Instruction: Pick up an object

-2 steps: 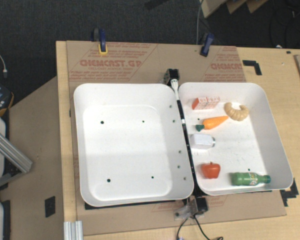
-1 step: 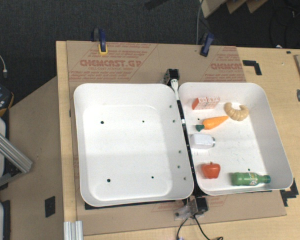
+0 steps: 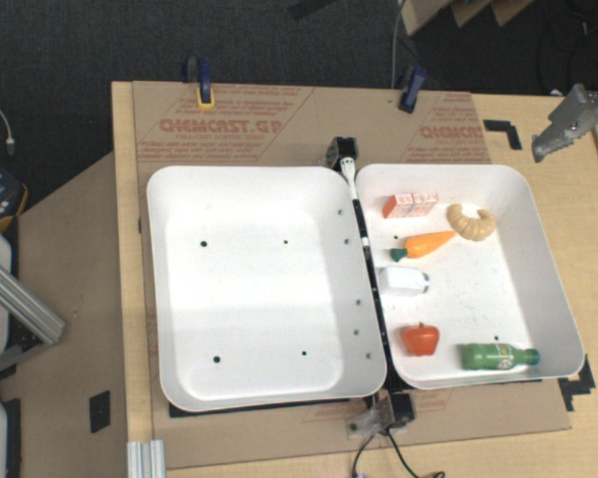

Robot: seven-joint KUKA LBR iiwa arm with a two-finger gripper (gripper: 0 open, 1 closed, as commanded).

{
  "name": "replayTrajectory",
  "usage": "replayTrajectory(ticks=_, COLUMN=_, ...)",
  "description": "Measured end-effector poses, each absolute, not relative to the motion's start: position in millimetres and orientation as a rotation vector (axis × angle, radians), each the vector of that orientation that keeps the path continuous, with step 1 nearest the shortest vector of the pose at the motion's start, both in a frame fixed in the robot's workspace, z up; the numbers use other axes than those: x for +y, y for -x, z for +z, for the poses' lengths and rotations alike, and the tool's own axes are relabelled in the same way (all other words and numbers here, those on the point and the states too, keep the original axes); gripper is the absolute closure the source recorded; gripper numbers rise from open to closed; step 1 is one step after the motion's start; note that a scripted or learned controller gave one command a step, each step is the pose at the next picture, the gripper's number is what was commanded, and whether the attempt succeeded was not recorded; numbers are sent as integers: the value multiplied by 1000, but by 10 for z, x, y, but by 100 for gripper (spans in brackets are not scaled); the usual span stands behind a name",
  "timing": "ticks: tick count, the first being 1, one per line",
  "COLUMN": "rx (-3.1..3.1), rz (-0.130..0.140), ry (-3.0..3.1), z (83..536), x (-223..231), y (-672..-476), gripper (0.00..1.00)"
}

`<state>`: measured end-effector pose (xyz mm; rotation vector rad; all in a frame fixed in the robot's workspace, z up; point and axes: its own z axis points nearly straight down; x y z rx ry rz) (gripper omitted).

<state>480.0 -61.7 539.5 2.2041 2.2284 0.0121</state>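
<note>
The right bin (image 3: 538,257) holds several small objects. A red and white carton (image 3: 411,204) lies near its back wall, with a tan croissant (image 3: 471,222) to its right. An orange carrot (image 3: 426,245) lies just below them. A white object (image 3: 404,281) rests by the bin's left wall. Nearer the front are a red pepper (image 3: 421,339) and a green bottle (image 3: 498,357) lying on its side. My gripper (image 3: 568,125) hangs at the far right, beyond the bin's back right corner and well apart from every object.
The left bin (image 3: 179,267) sits beside the right one, their rims meeting at the middle. Both rest on a brown cardboard sheet (image 3: 279,118) held by two blue clamps (image 3: 201,76) at the back edge. Metal framing (image 3: 20,297) stands at the left.
</note>
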Motion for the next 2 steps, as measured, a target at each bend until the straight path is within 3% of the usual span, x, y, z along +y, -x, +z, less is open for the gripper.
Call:
replayTrajectory(ticks=1, rx=2218, rz=6, ry=-2216, z=5465, x=-669, y=-4803, gripper=100)
replayTrajectory(ticks=2, rx=2234, rz=-7, ry=-2218, z=4904, x=-53, y=-4792, gripper=100)
